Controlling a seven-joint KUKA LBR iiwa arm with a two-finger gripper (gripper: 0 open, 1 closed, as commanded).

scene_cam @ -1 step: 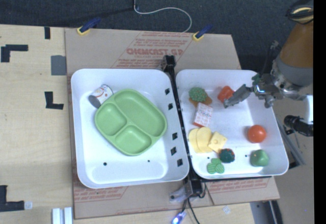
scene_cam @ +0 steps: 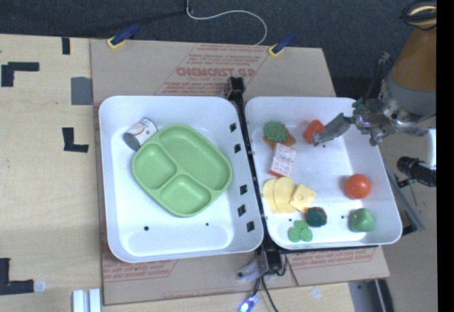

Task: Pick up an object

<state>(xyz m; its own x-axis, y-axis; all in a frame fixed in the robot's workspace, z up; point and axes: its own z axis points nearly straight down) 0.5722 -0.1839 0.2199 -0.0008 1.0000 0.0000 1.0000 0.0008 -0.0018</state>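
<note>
The tool (scene_cam: 328,135) reaches into the right bin (scene_cam: 369,236) from the right, its dark tip low over the far part of the bin. Whether it is open or closed cannot be told from this angle, and nothing can be seen gripped in it. Its tip lies just beside a small orange piece (scene_cam: 311,130), on that piece's right; whether the two touch cannot be told.

Left of the orange piece sits a green leafy toy (scene_cam: 277,132), and just nearer than it a red-and-white packet (scene_cam: 284,159). Nearer still lie yellow wedges (scene_cam: 288,195). At the near edge are a small dark toy (scene_cam: 315,216) and a green cluster (scene_cam: 300,233). On the right side of the bin, nearer than the tool, a red ball (scene_cam: 357,186) rests well apart from it, with a green toy (scene_cam: 362,220) nearer again.

The left bin (scene_cam: 117,232) holds a green divided plate (scene_cam: 181,169), with a small grey-and-white toy (scene_cam: 139,133) at its far left rim.
</note>
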